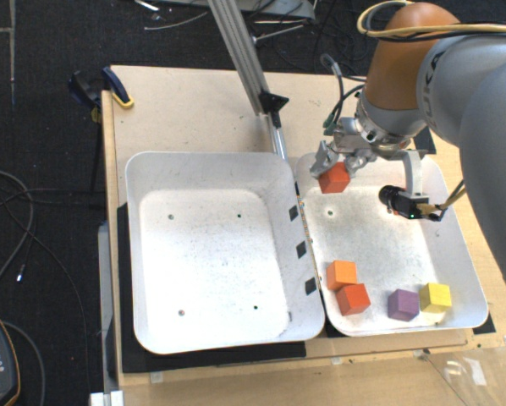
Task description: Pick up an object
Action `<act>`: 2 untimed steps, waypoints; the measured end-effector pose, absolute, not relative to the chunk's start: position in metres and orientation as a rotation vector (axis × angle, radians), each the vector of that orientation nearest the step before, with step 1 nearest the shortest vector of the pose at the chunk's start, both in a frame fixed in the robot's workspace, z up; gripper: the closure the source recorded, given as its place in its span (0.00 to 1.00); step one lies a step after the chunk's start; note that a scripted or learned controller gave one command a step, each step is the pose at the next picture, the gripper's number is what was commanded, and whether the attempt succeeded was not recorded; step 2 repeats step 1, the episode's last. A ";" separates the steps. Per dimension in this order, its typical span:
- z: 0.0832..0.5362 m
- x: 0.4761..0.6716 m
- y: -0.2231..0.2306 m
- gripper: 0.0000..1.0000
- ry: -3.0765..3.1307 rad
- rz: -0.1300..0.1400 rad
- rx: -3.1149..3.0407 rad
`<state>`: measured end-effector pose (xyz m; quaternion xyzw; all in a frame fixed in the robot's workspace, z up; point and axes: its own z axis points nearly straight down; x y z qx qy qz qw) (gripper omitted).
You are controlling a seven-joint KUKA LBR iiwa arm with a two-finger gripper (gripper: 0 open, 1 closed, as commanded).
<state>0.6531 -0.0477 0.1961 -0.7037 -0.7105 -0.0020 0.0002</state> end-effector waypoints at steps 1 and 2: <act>0.231 0.629 -0.122 1.00 -2.218 0.001 -2.233; 0.231 0.629 -0.122 1.00 -2.218 0.001 -2.233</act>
